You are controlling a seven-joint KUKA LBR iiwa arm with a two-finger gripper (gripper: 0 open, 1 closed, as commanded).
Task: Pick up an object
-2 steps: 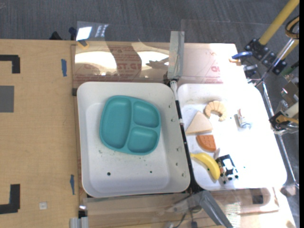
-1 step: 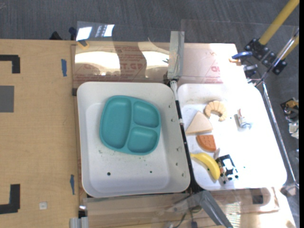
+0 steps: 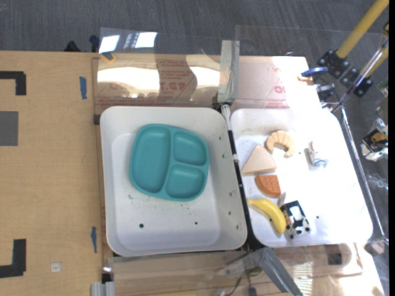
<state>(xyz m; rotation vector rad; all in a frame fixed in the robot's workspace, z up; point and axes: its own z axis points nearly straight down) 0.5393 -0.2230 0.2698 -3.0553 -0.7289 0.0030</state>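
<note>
Banana (image 3: pixel 270 212) is my pick: lower centre-right of frame, in the right bin (image 3: pixel 345 184), long axis running upper-left to lower-right, curve bowing up-right. Going L to R: teal plate (image 3: pixel 168 161) in left bin (image 3: pixel 117 184), then wedge (image 3: pixel 259 162), croissant (image 3: pixel 280 142), orange slab (image 3: pixel 268 184). Risk imo: black-white gadget (image 3: pixel 295 217) touches banana's lower end, so a descent could snag it. End effector state: can't tell.
</note>
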